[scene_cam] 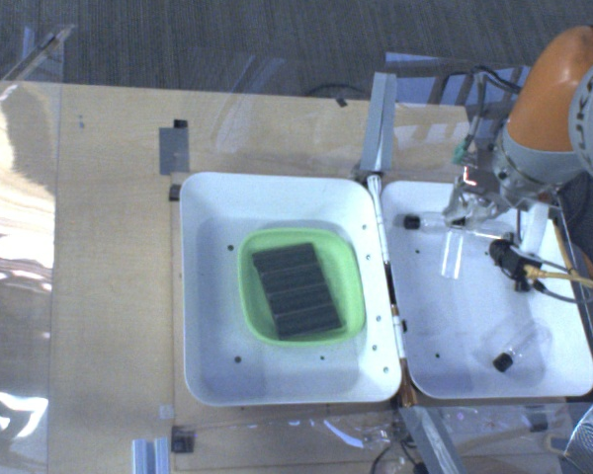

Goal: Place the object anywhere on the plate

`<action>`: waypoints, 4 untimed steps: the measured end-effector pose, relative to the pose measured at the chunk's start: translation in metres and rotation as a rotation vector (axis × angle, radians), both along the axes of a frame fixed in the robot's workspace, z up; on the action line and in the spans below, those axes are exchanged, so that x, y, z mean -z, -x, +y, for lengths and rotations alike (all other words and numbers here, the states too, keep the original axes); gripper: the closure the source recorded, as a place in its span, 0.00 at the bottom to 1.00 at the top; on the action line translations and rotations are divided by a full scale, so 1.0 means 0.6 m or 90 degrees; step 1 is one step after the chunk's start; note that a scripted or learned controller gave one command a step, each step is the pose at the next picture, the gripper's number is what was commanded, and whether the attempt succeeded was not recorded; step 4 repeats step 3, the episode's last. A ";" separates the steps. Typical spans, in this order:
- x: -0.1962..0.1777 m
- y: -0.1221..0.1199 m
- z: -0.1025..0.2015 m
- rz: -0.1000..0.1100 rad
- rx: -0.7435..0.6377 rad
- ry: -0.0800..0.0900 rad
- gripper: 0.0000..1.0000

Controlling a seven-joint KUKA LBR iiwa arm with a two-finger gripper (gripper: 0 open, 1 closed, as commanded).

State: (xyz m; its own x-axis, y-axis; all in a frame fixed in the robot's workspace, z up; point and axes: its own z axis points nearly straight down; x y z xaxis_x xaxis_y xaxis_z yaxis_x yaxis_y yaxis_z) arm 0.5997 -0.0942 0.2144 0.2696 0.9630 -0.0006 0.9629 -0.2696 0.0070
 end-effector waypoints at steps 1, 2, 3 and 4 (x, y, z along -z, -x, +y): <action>0.049 0.034 0.124 0.002 -0.117 -0.001 1.00; 0.030 0.110 0.231 0.001 -0.281 -0.001 1.00; 0.030 0.110 0.230 0.001 -0.281 -0.001 0.00; 0.030 0.110 0.230 0.001 -0.281 -0.001 0.00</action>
